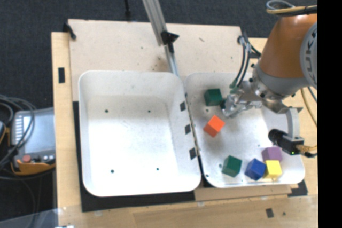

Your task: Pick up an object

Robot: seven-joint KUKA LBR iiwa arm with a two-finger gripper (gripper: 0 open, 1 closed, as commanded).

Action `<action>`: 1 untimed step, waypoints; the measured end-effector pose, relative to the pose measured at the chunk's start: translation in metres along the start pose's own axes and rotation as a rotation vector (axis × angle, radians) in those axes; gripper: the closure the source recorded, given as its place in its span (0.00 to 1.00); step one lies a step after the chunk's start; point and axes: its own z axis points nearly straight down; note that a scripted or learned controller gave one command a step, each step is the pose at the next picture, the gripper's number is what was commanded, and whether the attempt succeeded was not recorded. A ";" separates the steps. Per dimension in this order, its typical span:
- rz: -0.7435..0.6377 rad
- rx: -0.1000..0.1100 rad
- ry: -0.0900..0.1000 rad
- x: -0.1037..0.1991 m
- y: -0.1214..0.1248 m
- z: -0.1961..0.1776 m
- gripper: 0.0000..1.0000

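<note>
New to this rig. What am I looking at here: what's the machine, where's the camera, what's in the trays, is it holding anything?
One camera is fixed above a bench and looks down at a slant. The machine is a single robot arm, grey with an orange band, reaching in from the right of the picture. At its tip is a two-finger pincer.

The bench carries two shallow white bins side by side: a left bin and a right bin. In the right bin lie six small blocks: a dark green one by the pincer, an orange one near the middle, and along the near edge a green one, a blue one, a yellow one and a purple one.

The pincer hangs over the right bin between the dark green and orange blocks. I see no block between its fingers.
</note>
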 end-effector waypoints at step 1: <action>0.001 0.000 0.000 0.045 -0.004 0.010 1.00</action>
